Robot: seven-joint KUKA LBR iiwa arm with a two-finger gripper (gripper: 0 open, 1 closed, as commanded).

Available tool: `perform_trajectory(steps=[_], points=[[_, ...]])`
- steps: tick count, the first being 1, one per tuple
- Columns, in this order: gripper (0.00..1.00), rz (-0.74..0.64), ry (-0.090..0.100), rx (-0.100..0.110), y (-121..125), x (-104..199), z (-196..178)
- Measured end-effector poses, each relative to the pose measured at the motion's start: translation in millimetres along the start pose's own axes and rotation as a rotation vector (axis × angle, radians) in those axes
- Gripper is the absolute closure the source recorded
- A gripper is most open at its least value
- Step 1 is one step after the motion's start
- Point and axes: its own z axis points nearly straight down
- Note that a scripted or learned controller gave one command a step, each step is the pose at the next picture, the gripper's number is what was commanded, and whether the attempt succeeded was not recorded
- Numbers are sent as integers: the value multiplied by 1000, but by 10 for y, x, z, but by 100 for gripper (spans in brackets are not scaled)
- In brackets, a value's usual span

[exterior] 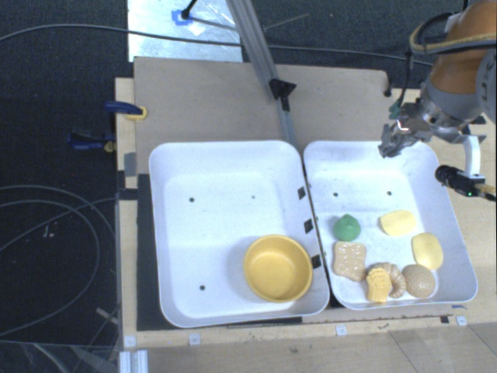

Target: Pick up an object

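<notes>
The grey two-finger gripper (393,144) hangs over the right white bin's (365,173) far right corner; its jaw state I cannot tell. Near the bin's right wall, a pale yellow oval piece (397,223) lies with its long axis left-right.

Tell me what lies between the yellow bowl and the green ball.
The camera view shows the rims where both bins meet, between yellow bowl and green ball.
</notes>
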Motion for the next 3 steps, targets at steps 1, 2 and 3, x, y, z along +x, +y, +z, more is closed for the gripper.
perform_trajectory(steps=[1,2,3], points=[[100,-1,0,0,24,-2,-554],[100,-4,3,9,-139,563,-441],[100,-4,4,8,-307,1036,-511]])
